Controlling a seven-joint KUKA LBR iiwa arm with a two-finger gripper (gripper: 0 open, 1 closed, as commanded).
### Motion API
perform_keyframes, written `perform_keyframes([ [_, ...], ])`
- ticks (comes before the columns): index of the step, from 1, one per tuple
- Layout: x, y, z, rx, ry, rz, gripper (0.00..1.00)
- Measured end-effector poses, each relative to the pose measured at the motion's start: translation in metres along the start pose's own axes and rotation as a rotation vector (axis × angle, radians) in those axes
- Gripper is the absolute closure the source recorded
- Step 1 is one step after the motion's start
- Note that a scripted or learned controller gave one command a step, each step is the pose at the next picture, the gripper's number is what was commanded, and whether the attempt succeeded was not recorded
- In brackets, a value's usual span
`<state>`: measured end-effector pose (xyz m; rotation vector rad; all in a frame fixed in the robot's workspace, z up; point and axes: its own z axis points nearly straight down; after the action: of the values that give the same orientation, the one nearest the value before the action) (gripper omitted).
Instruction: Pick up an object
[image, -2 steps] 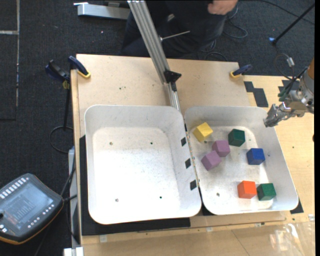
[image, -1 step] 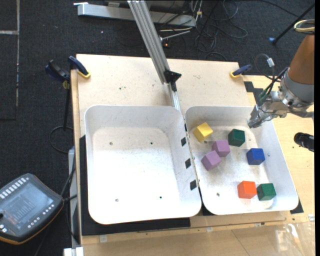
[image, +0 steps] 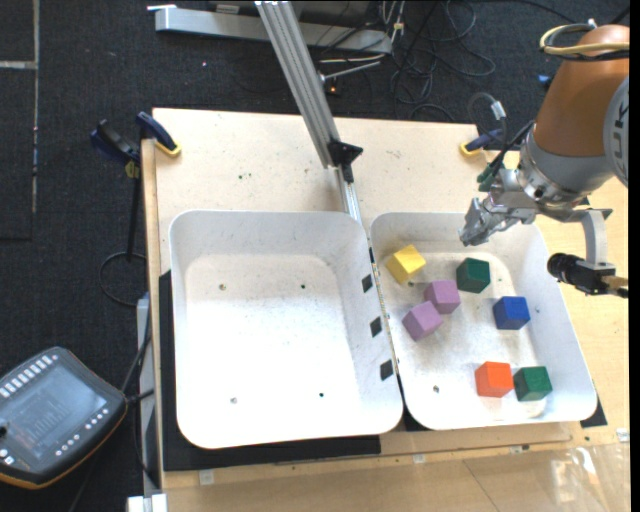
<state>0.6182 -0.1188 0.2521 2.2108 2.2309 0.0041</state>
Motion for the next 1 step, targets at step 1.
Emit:
perform_keyframes([
  [1,0.0598,-0.0009,0.0046,0.003,0.001,0.001,1.00],
])
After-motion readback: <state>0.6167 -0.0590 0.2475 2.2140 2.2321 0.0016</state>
